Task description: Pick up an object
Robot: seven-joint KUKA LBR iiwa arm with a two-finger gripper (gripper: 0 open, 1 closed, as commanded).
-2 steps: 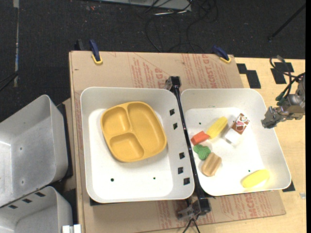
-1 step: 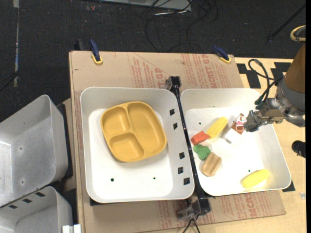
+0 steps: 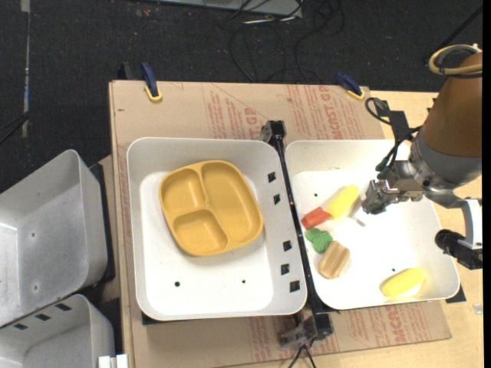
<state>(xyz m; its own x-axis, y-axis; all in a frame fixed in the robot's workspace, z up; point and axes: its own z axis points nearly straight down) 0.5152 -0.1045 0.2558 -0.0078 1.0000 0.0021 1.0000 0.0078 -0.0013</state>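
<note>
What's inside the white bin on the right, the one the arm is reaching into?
The right bin holds a yellow piece, a red piece, a green piece, a tan piece and a yellow lemon shape. The gripper and arm cover part of its floor.

The only lettering stands on the brown cardboard sheet (image 3: 215,102) under the two white bins: red printed words run along its far strip and again along its near edge (image 3: 399,324), seen upside down or mirrored from this camera. The print is too small and blurred to read with any certainty; a group near the top right looks like "MOST", but I cannot confirm it. No legible label, brand or number shows on the yellow divided plate (image 3: 209,207), the toy food pieces or the arm.
</note>
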